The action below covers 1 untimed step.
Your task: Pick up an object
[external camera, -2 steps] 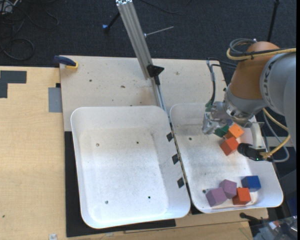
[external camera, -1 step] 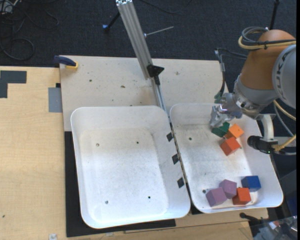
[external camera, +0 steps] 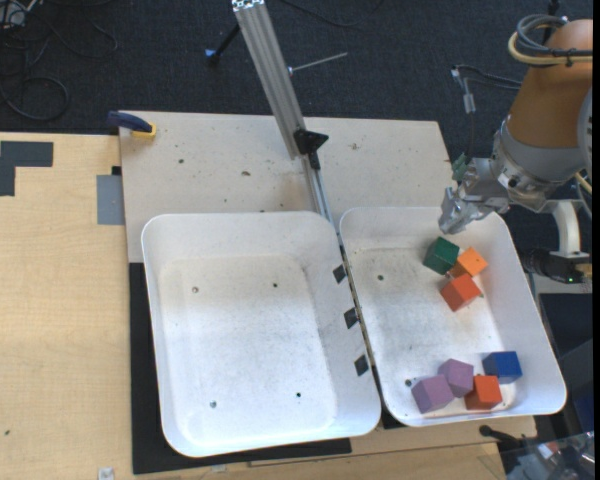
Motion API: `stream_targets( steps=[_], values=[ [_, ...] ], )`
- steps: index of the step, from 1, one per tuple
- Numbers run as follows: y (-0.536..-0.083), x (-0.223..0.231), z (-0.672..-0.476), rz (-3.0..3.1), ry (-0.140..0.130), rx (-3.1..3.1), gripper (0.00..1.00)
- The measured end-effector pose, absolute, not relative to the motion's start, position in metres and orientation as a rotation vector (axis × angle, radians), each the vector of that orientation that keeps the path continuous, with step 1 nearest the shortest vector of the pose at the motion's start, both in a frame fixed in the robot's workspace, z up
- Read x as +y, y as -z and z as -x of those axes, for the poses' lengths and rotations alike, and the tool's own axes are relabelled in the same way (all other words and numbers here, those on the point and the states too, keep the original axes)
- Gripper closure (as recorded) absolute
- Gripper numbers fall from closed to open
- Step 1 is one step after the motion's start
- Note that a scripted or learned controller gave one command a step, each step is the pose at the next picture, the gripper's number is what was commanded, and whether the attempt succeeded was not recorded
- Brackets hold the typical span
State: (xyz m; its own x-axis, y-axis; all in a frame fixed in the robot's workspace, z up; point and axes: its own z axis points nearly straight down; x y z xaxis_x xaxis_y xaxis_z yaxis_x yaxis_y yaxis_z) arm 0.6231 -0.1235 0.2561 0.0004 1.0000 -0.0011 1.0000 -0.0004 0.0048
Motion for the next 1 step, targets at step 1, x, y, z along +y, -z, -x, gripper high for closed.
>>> stream_targets(
  steps=[1],
  values=[
    [-0.2979, -0.1253, -0.6236, -2.220, -0.003, 2.219, 1.00]
  ],
)
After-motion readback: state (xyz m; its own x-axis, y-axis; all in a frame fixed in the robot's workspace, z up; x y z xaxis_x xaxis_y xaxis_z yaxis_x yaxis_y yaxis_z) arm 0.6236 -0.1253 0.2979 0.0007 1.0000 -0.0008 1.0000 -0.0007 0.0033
